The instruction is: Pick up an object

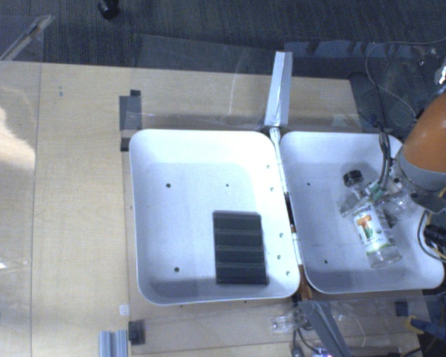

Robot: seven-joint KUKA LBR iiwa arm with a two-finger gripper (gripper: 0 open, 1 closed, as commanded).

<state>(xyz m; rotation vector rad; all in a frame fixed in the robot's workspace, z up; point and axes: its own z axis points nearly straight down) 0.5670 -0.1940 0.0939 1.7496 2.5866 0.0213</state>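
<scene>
A clear plastic bottle (369, 231) with an orange and green label lies in the right bin (320, 270), toward its right side. A small black cap-like piece (352, 177) sits just beyond the bottle's far end. My gripper (379, 193) hangs below the orange band of the arm (432, 136), right over the bottle's upper end and close to it. Whether it touches the bottle is hidden in the clutter of metal and clear plastic. A black ribbed rectangular block (240, 248) lies flat in the left bin (156, 199), near its front right.
The two white bins meet at a central divider (285, 199). Cables (438, 240) trail off the right bin's right edge. A metal bracket (278, 95) stands behind the bins, and the wooden bench (59, 214) spreads out to the left.
</scene>
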